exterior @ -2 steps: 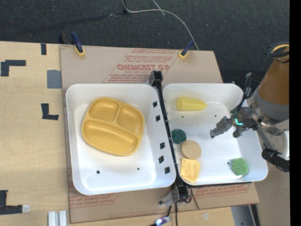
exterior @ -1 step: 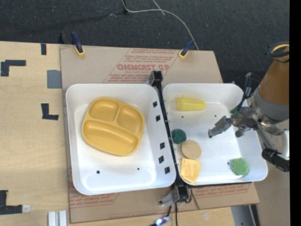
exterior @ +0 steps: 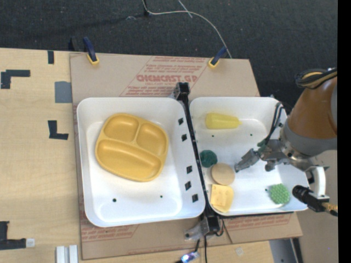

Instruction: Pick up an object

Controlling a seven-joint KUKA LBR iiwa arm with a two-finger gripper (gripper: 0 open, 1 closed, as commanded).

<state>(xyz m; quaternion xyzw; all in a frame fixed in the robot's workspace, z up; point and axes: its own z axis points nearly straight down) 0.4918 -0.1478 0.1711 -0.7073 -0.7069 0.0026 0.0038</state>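
Dark carpet lies behind the bench (exterior: 33, 92), on which a brown cardboard sheet (exterior: 164, 75) carries two shallow white bins side by side. Left bin (exterior: 88, 201): one yellow divided tray (exterior: 131, 146), tilted slightly, its long axis running from upper left to lower right.

Right bin (exterior: 247, 106): a yellow corn-shaped piece (exterior: 221, 121) lies near the far wall, long axis roughly horizontal in view, narrower end pointing right. A dark green round item (exterior: 208, 158), a tan disc (exterior: 222, 174) and a pale yellow wedge (exterior: 221, 197) sit close together along the divider side (the disc touching the wedge). A bright green bumpy ball (exterior: 278, 193) rests near the right front corner.

Gripper (exterior: 248, 160) reaches in from the right over the right bin's middle, just right of the tan disc; fingers released, nothing between them.
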